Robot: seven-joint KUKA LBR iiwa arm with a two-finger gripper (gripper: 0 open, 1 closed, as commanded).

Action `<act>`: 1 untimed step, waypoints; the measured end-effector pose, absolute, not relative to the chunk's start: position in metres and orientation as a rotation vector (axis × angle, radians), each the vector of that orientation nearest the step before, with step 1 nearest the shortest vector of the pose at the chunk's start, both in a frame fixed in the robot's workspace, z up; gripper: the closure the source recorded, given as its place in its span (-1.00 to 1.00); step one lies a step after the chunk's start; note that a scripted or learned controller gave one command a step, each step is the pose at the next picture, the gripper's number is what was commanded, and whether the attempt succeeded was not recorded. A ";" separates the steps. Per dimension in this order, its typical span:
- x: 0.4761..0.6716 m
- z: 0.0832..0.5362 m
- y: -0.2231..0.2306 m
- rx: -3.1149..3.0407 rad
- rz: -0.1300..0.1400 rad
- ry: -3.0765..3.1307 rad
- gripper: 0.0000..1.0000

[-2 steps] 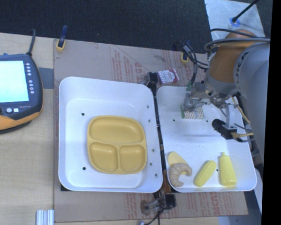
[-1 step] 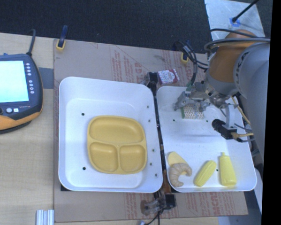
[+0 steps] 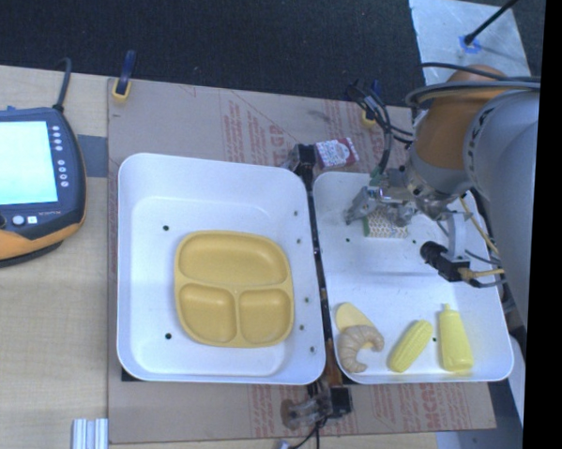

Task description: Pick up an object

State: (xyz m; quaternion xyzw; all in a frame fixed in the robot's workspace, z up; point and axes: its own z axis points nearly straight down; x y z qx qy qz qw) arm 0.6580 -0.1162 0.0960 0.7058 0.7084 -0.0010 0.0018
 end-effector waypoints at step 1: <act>0.659 0.108 -0.118 2.213 -0.005 2.220 1.00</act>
